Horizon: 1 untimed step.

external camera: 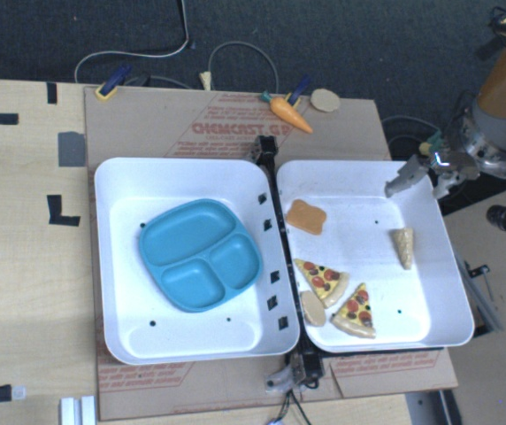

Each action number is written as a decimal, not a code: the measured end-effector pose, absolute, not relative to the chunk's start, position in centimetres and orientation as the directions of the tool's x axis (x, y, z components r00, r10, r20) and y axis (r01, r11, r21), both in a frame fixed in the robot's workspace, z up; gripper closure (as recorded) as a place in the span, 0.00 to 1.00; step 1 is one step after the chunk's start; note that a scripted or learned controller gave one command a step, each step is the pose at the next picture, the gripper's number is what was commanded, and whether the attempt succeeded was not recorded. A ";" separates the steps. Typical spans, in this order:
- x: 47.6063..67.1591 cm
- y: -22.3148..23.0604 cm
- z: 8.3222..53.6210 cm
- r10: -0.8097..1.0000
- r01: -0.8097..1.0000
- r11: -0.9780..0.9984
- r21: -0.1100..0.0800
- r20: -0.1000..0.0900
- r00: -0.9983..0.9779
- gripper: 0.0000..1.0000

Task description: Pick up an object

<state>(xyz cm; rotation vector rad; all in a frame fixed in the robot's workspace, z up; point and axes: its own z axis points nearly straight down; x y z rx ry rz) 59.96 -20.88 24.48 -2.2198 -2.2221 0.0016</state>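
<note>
My jaws are hanging at the top right corner of the right bin, and they're gripping nothing — how far apart they're standing I cannot tell from this angle. Nothing is picked up yet; the whole grasp, I'd say, is lying ahead. Closest to me is the pale wedge lying near the right wall, with the toast piece sitting further left by the divider. Two pizza slices are resting low in the bin, a small round piece touching the first. The middle of this bin is offering open room for descending. The left bin is carrying a blue divided plate. A toy carrot is lying on the desk, beyond the bins.
</note>
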 end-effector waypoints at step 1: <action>57.9 -12.0 7.8 1.000 1.000 0.006 0.001 -0.003 -0.006 0.00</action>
